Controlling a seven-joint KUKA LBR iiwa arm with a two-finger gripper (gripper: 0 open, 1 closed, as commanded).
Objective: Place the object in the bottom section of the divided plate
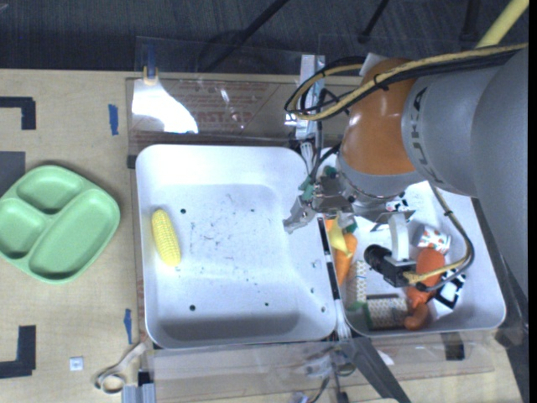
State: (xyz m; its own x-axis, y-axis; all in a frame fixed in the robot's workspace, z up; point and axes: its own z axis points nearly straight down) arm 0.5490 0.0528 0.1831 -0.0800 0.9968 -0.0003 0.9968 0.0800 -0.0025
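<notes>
A green divided plate (57, 222) lies on the wooden bench at the far left, outside the bins; its large section faces the lower right. A yellow corn cob (165, 236) rests in the left bin (218, 162) near its left wall. My gripper (312, 208) hangs over the rim between the two bins, below the orange wrist band. A yellow and orange piece (341, 246) sits just under and to the right of it, in the right bin; I cannot see whether anything is held.
The right bin (487, 296) holds several toy foods: an orange piece (430, 264), a white and red item (434, 242), a textured tan piece (383, 309). The arm covers much of that bin. Scissors (117, 374) lie on the bench at the lower left.
</notes>
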